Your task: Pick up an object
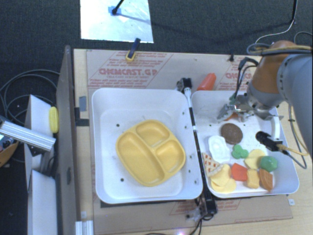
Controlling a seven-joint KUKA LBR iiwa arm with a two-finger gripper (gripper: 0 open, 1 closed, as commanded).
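The right white bin (293, 182) holds several toy foods. A brown round patty (231, 132) lies near its middle, with a white piece (218, 147) and a green broccoli (239, 152) just below it. Red (238, 172), yellow (222, 178) and orange (266, 179) pieces and a waffle-patterned wedge (210, 164) crowd the front edge. My gripper (235, 111) is low over the back of this bin, just above the patty. A small orange-red bit shows right at it; whether it is held is unclear.
The left white bin (105, 131) carries a yellow divided plate (149, 152). An orange carrot-like toy (207, 82) lies on the cardboard behind the right bin. A black divider rail (194, 126) runs between the bins. The arm comes in from the right.
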